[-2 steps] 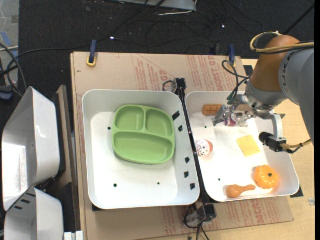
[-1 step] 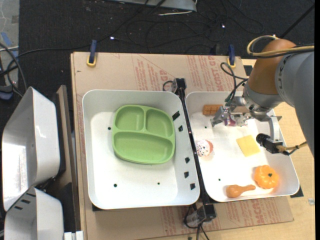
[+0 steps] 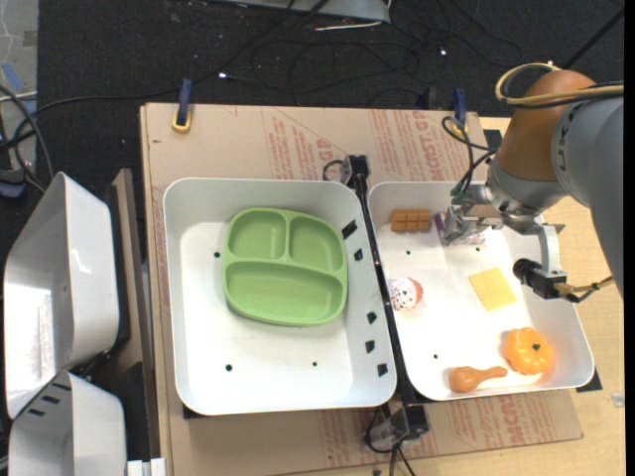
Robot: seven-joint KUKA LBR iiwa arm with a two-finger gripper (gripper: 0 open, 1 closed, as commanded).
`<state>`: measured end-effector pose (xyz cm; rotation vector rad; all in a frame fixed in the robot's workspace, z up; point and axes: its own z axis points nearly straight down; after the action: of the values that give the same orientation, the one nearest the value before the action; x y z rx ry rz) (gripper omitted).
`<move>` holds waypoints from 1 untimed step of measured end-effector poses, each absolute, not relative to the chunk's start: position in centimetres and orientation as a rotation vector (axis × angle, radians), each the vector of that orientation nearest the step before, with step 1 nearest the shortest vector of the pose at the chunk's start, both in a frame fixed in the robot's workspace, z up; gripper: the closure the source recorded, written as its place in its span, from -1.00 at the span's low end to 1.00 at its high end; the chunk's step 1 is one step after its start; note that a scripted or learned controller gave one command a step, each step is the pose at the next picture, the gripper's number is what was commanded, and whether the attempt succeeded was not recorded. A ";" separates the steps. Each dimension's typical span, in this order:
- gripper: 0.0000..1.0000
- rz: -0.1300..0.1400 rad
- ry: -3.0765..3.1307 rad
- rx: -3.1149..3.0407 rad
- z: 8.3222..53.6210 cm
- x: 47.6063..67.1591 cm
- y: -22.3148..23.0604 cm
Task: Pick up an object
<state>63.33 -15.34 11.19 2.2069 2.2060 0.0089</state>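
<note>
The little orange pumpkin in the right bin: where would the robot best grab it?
Probably across the pumpkin's round body, coming straight down from above. It sits near the right bin's corner wall, so a sideways approach looks cramped.

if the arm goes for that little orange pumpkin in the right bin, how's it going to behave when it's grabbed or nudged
The pumpkin looks round and squat, so it probably rolls or scoots when nudged. Its glossy ribbed skin suggests plastic: likely light, stiff, somewhat slippery. It sits near the bin's wall, leaving little room there.
</note>
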 end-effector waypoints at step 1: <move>1.00 0.003 2.218 2.220 15.8 63.1 -16.0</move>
<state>63.11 -15.97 15.78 2.2201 2.2178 0.0031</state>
